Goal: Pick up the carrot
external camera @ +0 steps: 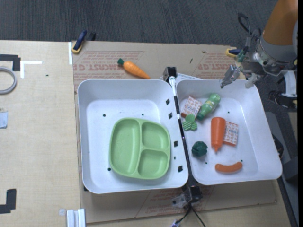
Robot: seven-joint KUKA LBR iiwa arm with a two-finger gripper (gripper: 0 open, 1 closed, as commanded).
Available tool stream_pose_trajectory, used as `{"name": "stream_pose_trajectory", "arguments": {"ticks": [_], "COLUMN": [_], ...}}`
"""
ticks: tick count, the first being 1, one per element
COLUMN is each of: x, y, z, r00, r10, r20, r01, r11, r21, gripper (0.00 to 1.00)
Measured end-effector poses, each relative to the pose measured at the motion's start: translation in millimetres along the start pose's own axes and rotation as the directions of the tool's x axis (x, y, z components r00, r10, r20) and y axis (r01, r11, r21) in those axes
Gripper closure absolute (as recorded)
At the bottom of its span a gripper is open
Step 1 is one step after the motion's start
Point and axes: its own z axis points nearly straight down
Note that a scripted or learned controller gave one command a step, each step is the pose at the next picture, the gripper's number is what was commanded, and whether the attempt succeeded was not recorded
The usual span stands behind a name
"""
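While the arm hangs over the right bin's far edge, the carrot waits outside both bins.

Right bin [265,126] under the gripper [240,77], fingers [227,79] apart and holding nothing; the carrot [134,69] lies on the cardboard beyond the left bin [94,126], well off toward the view's left of the fingers, long axis slanting, green top away from them.

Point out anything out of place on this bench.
One carrot lies outside both bins, on the cardboard behind the left bin, while the other food items sit in the right bin. The tool hovers over the right bin's back edge.
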Motion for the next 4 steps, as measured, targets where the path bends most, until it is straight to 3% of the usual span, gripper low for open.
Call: {"name": "stream_pose_trajectory", "arguments": {"ticks": [1,2,3,4], "x": [33.2,98.7,111.9,40.0], "y": [-51.8,-79.9,-81.6,-98.0], "z": [71.4,38.3,38.0,82.2], "r00": [0.984,0.963,0.907,0.64], "r10": [-0.176,-0.268,-0.421,-0.768], "r20": [0.0,0.0,0.0,0.001], "r01": [0.176,0.268,0.421,0.768], "r11": [0.984,0.963,0.907,0.64], "r21": [0.0,0.0,-0.002,-0.002], "gripper": [0.0,0.0,0.0,0.0]}}
